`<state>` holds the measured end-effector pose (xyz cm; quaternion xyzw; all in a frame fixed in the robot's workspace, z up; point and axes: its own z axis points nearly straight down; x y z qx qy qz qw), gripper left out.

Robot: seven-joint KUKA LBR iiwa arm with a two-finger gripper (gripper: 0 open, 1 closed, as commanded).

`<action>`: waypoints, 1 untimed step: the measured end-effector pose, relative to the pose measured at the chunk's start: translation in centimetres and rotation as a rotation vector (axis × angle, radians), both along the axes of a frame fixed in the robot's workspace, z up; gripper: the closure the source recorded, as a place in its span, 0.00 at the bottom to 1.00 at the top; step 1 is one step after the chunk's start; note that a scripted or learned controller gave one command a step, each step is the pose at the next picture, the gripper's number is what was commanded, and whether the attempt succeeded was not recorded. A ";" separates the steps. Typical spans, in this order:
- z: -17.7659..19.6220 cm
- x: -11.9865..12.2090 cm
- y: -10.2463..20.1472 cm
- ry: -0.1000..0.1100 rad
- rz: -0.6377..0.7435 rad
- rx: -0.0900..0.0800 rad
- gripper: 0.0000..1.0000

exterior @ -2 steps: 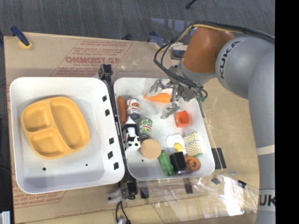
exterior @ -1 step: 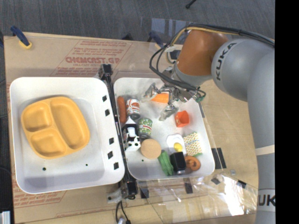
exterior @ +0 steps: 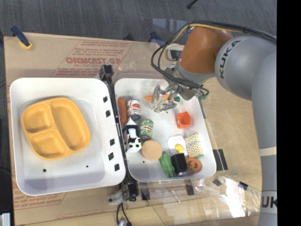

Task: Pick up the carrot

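Observation:
The carrot [exterior: 148, 98] lies in the upper middle of the right bin [exterior: 207, 140]. Just its orange tip pokes out to the left of my gripper [exterior: 162, 101], and a bit of green shows on the gripper's right side. My gripper hangs low directly over the carrot and hides most of it. Whether it touches the carrot I cannot tell.
The right bin also holds a sausage [exterior: 122, 108], a red can [exterior: 134, 108], a green can [exterior: 146, 127], a cow-patterned bottle [exterior: 132, 140], a tan disc [exterior: 151, 150], an orange cup [exterior: 183, 120], a fried egg [exterior: 177, 145] and a doughnut [exterior: 193, 164]. The left bin [exterior: 19, 173] holds a yellow divided plate [exterior: 55, 127].

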<state>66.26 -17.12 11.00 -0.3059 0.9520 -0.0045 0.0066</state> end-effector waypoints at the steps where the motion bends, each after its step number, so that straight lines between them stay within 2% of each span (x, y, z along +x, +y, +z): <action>1: 8.7 -3.7 8.8 0.005 0.199 0.004 1.00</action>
